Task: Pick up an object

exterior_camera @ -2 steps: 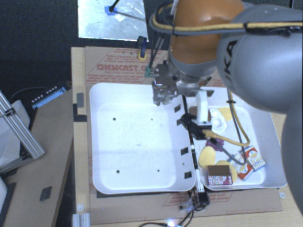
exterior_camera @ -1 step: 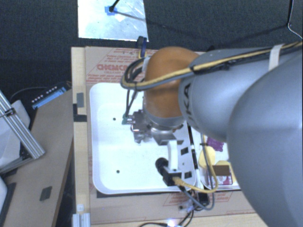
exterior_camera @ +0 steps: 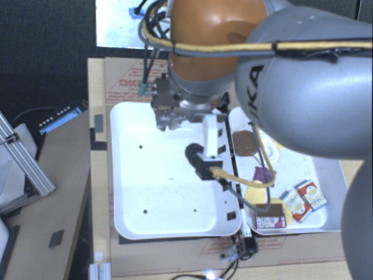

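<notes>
- Camera view: the end effector (exterior_camera: 167, 116) hangs left of the right bin (exterior_camera: 291, 171), above the far end of the left bin (exterior_camera: 151, 179). We cannot tell whether it is released or clenched.
- The candidate objects lie inside the right bin: a brown disc (exterior_camera: 245, 143) at its far left, a purple packet (exterior_camera: 263, 174) at mid-bin, and two red-and-white packets (exterior_camera: 303, 198) toward its near end.
- We recommend centring over one packet that lies away from the right bin's wall, then descending.
</notes>
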Action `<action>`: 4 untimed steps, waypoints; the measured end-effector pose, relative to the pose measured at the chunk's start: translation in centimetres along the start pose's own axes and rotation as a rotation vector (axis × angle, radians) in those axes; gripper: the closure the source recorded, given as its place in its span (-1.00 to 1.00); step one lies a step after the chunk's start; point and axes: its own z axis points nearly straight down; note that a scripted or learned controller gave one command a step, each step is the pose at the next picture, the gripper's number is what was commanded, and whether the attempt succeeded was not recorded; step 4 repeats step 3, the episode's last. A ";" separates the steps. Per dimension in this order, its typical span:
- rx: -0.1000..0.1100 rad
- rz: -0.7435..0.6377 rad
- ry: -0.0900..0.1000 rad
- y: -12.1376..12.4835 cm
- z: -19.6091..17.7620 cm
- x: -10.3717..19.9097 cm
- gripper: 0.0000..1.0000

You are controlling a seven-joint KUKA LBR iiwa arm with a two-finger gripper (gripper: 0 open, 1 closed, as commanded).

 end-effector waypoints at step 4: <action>0.013 -0.002 -0.006 -4.2 -7.3 -0.2 1.00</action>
